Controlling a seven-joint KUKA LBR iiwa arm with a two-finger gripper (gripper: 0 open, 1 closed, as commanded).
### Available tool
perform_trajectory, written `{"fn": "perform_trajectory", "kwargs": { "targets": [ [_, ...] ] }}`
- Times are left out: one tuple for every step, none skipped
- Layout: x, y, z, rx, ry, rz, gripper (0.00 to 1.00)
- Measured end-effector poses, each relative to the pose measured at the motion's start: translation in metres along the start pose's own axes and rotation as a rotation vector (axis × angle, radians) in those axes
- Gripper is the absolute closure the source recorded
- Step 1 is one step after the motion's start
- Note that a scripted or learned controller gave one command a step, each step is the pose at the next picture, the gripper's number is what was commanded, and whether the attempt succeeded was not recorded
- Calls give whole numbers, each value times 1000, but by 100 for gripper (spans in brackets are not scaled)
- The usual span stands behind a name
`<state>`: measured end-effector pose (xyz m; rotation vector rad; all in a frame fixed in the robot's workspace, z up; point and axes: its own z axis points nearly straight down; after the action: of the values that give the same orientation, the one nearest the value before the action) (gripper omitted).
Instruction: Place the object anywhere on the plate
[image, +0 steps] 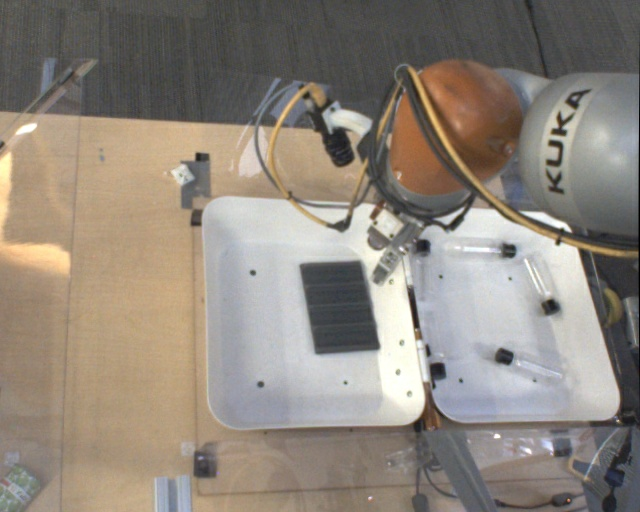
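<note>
A dark grey ribbed plate (340, 306) lies flat in the middle of the left white bin (240, 330). Three clear tubes with black caps lie in the right bin (590, 395): one at the back (480, 248), one at the right (540, 285), one near the front (525, 365). My gripper (392, 252) hangs under the orange wrist band, over the back of the divide between the two bins, just right of the plate's far corner. I see nothing in the gripper, and it is well apart from the tubes.
The grey arm (585, 150) crosses the back right corner above the right bin. Looped cables (290, 150) hang over the bench behind the left bin. A small black bracket (198, 180) sits at the left bin's back left corner.
</note>
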<state>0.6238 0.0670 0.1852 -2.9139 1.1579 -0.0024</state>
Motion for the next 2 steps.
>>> {"fn": "perform_trajectory", "kwargs": {
  "targets": [
    [-64, -32, -4, 0, -1, -375, 100],
    [-47, -115, 1, 0, -2, -281, 100]
  ]
}}
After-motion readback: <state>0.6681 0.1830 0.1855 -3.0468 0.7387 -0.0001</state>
